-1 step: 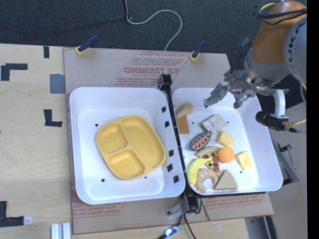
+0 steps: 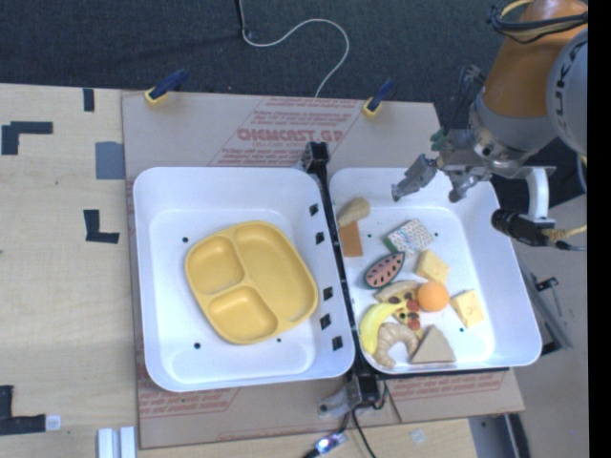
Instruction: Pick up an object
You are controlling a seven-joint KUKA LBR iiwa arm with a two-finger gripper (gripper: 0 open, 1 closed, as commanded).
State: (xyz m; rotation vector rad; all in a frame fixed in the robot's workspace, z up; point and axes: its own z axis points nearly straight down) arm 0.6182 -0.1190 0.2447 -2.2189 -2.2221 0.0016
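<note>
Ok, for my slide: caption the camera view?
Open hand above the right bin of toy food; yellow tray in the left bin.

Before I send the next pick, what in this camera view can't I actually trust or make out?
- Pile at the right bin's near end: banana, orange ball and pale pieces overlap, so their outlines and contacts are unclear.
- Arm: cut off by the top and right edges.
- Tool: open above the bin's far edge, but its height over the bin cannot be judged from one slanted view.
- Yellow tray: its underside is hidden.
</note>
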